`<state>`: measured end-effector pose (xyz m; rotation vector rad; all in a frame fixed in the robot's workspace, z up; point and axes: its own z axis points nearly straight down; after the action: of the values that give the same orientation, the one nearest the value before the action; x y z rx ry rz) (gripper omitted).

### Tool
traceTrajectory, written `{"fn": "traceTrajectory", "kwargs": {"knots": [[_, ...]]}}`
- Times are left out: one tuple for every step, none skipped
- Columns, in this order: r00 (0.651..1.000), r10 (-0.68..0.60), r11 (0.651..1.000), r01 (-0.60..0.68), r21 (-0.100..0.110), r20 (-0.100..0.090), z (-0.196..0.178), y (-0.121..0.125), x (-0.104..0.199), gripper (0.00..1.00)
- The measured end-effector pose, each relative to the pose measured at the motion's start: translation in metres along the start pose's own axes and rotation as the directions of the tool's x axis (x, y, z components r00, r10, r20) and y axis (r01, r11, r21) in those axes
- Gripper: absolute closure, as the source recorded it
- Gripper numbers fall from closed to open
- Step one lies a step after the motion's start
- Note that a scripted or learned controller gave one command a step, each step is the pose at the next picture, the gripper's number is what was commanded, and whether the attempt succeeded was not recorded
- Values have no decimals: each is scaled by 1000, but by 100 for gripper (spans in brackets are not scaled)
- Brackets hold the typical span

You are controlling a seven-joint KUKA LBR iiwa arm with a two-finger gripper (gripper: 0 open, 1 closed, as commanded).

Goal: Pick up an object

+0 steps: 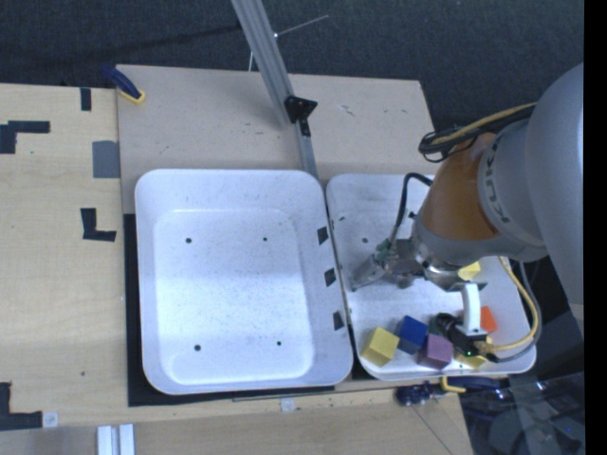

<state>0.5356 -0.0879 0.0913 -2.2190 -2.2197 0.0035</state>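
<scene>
A: Where was the gripper [365, 271]?
B: Low in the right bin [360, 197], above the blocks. Whether clenched, I couldn't tell.
A: Next?
B: Probably reaching for the yellow block [381, 346].

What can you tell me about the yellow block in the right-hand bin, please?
The yellow block is a small cube-like piece, matte, possibly foam or painted wood. It lies near the front edge of the right bin, slightly turned against the bin's sides. It sits just left of the blue block, close enough that contact cannot be judged. The gripper is above it in the picture, well apart.
</scene>
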Motion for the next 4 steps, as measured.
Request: {"fn": "traceTrajectory", "kwargs": {"knots": [[1000,-2,1000,2,1,-1,-10,0,1,100],[1000,-1,1000,1,-8,1,-72,4,-2,100],[1000,-1,1000,1,-7,1,-115,2,-6,100],[1000,-1,1000,1,-9,2,-173,11,-9,100]]}}
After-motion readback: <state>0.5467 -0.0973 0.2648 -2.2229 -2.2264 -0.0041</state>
